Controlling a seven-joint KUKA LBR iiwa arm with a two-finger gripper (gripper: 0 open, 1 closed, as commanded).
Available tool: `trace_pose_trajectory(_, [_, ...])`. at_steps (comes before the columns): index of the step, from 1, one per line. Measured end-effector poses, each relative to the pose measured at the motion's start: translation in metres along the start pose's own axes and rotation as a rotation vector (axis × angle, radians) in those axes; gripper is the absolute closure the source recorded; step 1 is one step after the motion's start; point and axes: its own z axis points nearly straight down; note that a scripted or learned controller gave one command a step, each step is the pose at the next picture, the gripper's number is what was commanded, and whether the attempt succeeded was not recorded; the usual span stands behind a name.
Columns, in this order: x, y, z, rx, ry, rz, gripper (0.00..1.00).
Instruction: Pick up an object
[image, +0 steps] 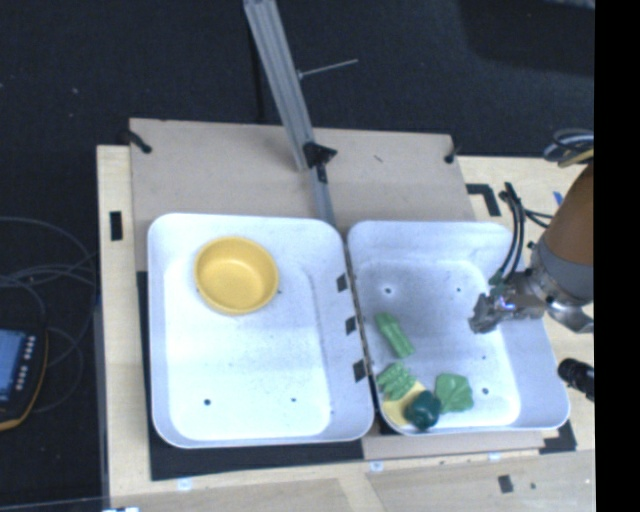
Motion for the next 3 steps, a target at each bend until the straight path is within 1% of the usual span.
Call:
trace_pose_trajectory(1, [0.045, 0.023, 0.002, 0.000, 0.000, 0.000, 1.00])
trace_pose_trajectory(2, [0.102, 0.039, 0.004, 0.000, 0.001, 0.000, 1.00])
trace_pose_trajectory(3, [0.145, 0.053, 0.004, 0.001, 0.000, 0.001, 1.00])
